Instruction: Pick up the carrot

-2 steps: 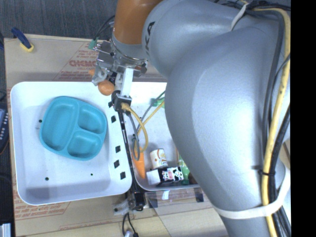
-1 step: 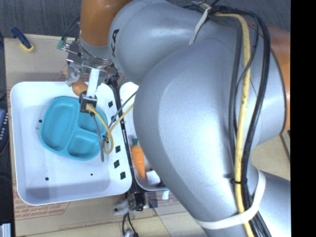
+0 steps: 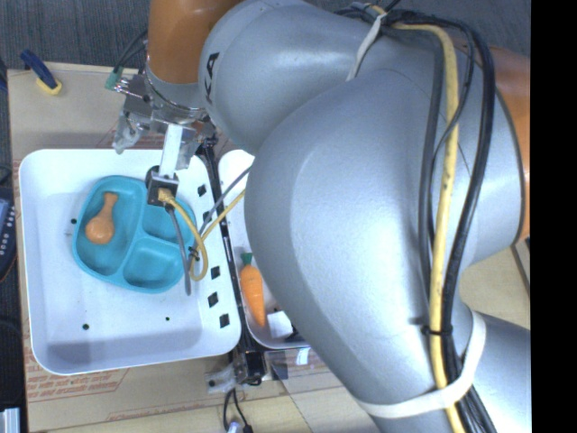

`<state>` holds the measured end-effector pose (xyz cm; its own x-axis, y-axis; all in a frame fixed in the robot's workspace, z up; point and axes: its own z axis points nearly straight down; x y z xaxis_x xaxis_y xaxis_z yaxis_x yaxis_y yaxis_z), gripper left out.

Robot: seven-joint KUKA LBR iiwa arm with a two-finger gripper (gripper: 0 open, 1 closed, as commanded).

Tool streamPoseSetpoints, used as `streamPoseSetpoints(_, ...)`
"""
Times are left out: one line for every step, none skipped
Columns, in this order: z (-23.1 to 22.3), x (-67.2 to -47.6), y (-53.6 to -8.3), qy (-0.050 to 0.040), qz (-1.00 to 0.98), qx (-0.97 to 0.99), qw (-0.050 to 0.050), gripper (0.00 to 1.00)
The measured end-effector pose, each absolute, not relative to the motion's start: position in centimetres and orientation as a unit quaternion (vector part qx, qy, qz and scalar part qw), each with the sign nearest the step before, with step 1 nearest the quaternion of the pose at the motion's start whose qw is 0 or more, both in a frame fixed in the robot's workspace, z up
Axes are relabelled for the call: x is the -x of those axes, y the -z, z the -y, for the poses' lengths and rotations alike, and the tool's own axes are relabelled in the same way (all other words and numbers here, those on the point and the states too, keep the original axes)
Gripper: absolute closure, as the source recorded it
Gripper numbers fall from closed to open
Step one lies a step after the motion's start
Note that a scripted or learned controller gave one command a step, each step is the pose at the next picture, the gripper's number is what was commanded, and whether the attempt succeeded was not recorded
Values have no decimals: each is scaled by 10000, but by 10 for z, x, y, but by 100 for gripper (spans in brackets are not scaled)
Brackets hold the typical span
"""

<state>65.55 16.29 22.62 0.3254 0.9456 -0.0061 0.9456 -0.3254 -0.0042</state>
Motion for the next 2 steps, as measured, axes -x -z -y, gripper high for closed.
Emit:
streamPoseSetpoints(-184, -573, -171, 62, -6852, -7283, -31, 0)
streamPoseSetpoints(-152, -483, -206, 41, -7382, -6745, -24, 0)
